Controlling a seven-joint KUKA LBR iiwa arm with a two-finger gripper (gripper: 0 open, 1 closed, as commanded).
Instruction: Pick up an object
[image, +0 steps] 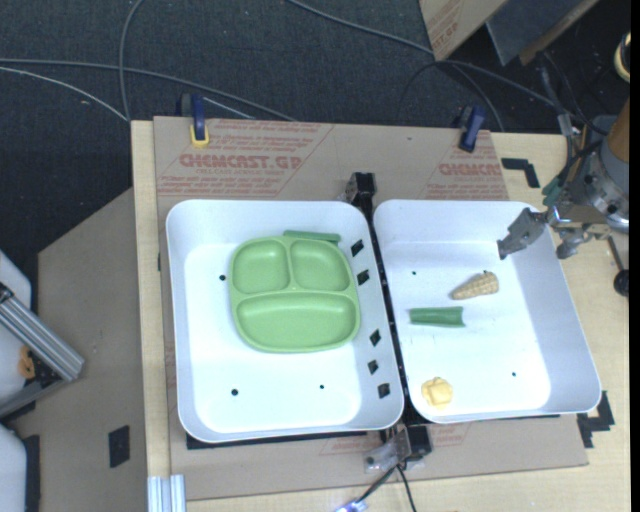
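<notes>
Dark carpet crossed by thin cables surrounds the pale cardboard-topped surface (300, 150), which carries two shallow white bins side by side and is pinned at its far edge by two blue clamps (200, 118). Red printing on the board reads "CHEMCAST GP" behind the left bin, and the same wording shows in part behind the right one. The left white bin (200, 400) holds a light green three-compartment plastic plate (294, 295), with a dark green strip (312, 237) just past its far rim. The right white bin (560, 380) holds three loose pieces, well apart from each other: a tan ridged corn-cob-shaped toy (475, 287), its long axis slanting with the narrow tip toward the near left and the blunt end toward the far right; a flat dark green bean-like piece (437, 317), lying left to right near the bin's middle; and a small yellow lumpy piece (436, 392) close to the near rim. The grey gripper (520, 238) sits over the bin's far right corner, above and apart from the corn toy, touching none of the pieces; whether its jaws are parted or closed I cannot tell.
</notes>
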